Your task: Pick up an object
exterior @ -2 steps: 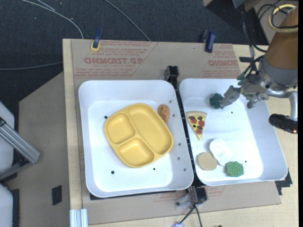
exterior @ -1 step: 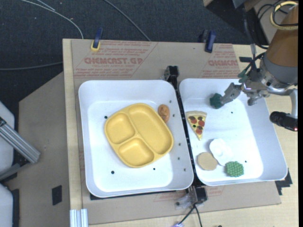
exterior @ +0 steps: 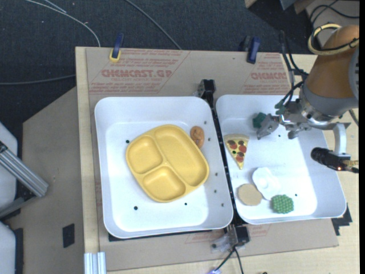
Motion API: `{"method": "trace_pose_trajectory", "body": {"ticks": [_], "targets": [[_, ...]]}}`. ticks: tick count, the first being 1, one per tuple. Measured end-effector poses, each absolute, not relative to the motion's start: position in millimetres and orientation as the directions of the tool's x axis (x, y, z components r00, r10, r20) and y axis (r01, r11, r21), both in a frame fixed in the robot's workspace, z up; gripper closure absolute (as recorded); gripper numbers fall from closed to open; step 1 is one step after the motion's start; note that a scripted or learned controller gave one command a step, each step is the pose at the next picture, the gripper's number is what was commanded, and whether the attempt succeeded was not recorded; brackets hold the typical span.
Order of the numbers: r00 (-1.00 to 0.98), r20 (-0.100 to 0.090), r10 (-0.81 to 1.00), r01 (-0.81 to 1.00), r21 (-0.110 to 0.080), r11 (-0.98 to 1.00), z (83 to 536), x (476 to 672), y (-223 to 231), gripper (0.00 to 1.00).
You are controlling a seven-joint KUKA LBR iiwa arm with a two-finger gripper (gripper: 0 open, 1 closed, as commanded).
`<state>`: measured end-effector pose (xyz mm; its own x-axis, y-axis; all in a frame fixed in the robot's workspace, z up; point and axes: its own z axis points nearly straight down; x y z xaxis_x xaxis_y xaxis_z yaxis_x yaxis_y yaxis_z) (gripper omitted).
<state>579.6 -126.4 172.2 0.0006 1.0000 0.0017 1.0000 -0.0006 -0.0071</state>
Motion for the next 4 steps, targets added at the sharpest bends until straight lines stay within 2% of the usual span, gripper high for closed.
{"method": "trace_pose_trajectory", "body": {"ticks": [2,3,4], "targets": [[0.001,0.003,1.0,1.0,-0.001,-0.001,87,586.1,-119,0.0],[0.0,0.0,1.0,1.0,0.006,0.0,99,587.5,-119,1.0],[-0.001,-0.001,1.0,1.0,0.003,0.001,152,598.4,-118,1.0]]}}
